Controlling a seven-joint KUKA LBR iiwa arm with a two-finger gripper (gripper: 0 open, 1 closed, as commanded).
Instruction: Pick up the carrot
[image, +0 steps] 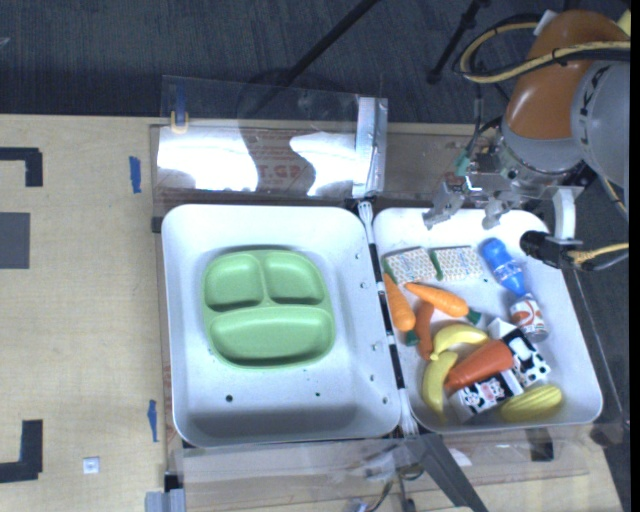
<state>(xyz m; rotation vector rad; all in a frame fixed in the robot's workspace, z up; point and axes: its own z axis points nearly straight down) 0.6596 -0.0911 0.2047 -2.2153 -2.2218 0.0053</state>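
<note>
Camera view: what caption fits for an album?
Gripper open above the right bin, carrot lying among toy food.

A pale wooden bench top (80, 330) marked with black corner brackets (25, 165) and blue tape (134, 173) sits against dark carpeted floor (150, 45), with bright glare on a clear panel (260, 150) behind.

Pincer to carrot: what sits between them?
In the camera view, a speckled green-and-white packet lies on the bin floor between the pincer and the carrot; otherwise bare white floor.
</note>
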